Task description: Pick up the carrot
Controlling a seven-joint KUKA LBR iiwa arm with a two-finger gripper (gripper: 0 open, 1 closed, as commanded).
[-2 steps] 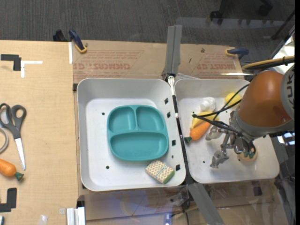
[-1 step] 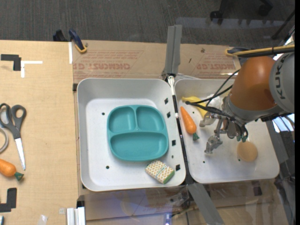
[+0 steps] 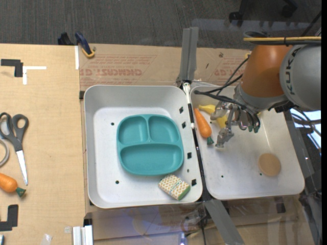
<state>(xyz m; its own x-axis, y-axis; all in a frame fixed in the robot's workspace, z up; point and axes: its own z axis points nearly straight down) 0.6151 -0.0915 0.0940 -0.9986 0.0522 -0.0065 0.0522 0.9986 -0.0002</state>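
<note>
Gripper point(image 3: 223, 138) on the grey arm point(image 3: 301, 75) hangs over the right bin point(image 3: 286, 188), near that bin's left wall. Its two thin fingers point(image 3: 221, 139) point down with only a narrow gap between them, and nothing shows between them.

Just to the gripper's left lies the carrot point(image 3: 202, 123), orange with a small green tip at its lower end. It rests on the floor of the right bin, close against the wall shared with the other bin, tilted so its thick end points up and away. It is near the fingers but apart from them.

Above and slightly left of the gripper sits a yellow banana-shaped toy point(image 3: 212, 111), partly hidden behind the wrist. Below and to the right of the gripper, well apart, lies a round tan disc point(image 3: 269, 164).

Farther to the gripper's left is the left bin point(image 3: 97, 152), which holds a teal divided plate point(image 3: 150, 144) and, lower down, a pale patterned sponge block point(image 3: 174, 187).

Far left of the gripper, on the wooden surface point(image 3: 46, 137), lie grey-handled scissors point(image 3: 15, 142) and a second orange carrot point(image 3: 9, 184).
</note>
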